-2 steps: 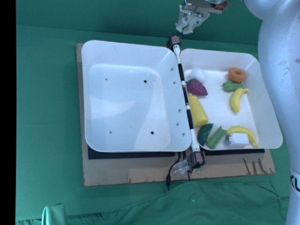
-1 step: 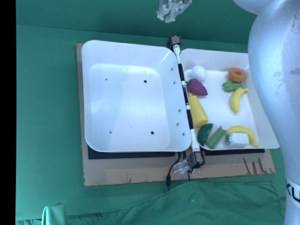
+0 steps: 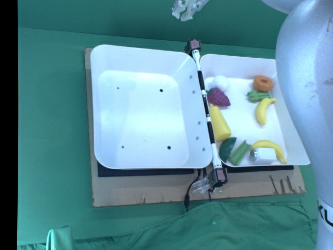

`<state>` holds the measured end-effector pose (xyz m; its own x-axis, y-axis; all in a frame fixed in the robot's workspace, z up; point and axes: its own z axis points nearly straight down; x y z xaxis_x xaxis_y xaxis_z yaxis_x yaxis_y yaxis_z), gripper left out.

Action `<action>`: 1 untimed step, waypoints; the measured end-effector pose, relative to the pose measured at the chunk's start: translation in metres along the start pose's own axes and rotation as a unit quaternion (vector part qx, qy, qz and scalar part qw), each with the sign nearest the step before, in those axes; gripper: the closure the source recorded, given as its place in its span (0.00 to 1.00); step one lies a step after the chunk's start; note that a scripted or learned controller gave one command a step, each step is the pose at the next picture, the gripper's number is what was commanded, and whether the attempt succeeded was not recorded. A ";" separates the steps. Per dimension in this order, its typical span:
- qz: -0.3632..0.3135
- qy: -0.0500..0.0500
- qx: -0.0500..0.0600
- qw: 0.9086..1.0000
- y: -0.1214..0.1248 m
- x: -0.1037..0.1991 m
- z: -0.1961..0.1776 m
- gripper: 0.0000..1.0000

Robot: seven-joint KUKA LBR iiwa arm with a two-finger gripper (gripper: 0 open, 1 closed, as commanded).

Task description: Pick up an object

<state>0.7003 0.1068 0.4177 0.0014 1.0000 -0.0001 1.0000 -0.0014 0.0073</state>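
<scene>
My gripper [image 3: 190,7] hangs high above the far edge of the bench, over the divider between the two bins, open with nothing between its fingers. The right bin [image 3: 291,134] holds the toy food: a white ball [image 3: 221,81], purple grapes [image 3: 219,97], an orange doughnut [image 3: 263,83], green beans [image 3: 258,95], a banana [image 3: 264,110], a yellow squash-like piece [image 3: 219,124], a dark green wedge [image 3: 227,149], a green pod [image 3: 240,152], a second banana [image 3: 270,147] and a white block [image 3: 264,154]. All lie well below and nearer than the gripper.
The left bin [image 3: 104,66] sits beside the right one on a cardboard sheet [image 3: 140,194]. A black-and-white bar [image 3: 205,108] runs along the seam between them. The grey arm [image 3: 307,87] covers the right bin's far right side.
</scene>
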 end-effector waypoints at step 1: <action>0.001 0.002 -0.004 1.000 -0.061 -0.014 -0.085 1.00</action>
<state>0.6391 0.0928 0.5025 0.0026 1.0000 0.0031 0.9999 -0.0026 0.0145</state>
